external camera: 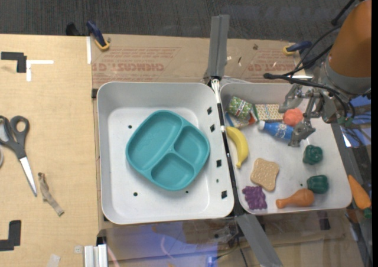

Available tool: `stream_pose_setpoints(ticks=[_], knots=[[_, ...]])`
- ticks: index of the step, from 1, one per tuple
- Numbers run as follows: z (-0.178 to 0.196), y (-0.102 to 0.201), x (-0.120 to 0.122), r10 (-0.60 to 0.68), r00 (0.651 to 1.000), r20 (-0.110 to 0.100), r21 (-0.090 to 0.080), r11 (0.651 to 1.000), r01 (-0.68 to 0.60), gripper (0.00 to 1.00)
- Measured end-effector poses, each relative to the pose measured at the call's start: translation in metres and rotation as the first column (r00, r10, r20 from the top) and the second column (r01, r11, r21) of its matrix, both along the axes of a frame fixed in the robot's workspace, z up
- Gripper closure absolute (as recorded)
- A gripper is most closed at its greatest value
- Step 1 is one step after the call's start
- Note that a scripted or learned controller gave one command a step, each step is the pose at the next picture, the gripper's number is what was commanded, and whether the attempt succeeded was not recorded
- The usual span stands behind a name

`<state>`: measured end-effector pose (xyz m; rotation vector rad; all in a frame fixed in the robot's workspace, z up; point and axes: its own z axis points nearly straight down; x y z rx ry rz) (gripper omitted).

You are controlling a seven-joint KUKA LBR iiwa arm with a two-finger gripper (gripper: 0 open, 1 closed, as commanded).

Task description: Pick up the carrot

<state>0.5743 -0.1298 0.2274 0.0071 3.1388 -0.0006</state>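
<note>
The carrot [358, 191] lies well away from my gripper [303, 119], lower in the view and off to the right, just outside the right bin [341, 159] past its right wall, with its green end pointing down the frame. My gripper hangs over the upper right part of that bin; from this angle I cannot tell whether it is spread or pressed together, and I see nothing of the carrot in it. A red ball [292, 116] sits right against it on the left, and a blue and white bottle [276, 130] lies just below and left of it. A green pepper [312, 154] is near, straight below; a darker green piece [318, 184] and an orange drumstick [295, 199] lie further down. Further left are toast [264, 173], grapes [255, 198], a banana [238, 145] and a green packet [240, 108]. Well to the left, the other bin [112, 159] holds a teal plate [168, 149].
</note>
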Motion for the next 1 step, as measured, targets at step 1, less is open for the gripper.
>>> stream_pose_setpoints(ticks=[1], knots=[[-0.1103, 0.0368, -0.0075, 0.155, 0.988, -0.001, 0.0, 0.988, -0.155, 0.0]])
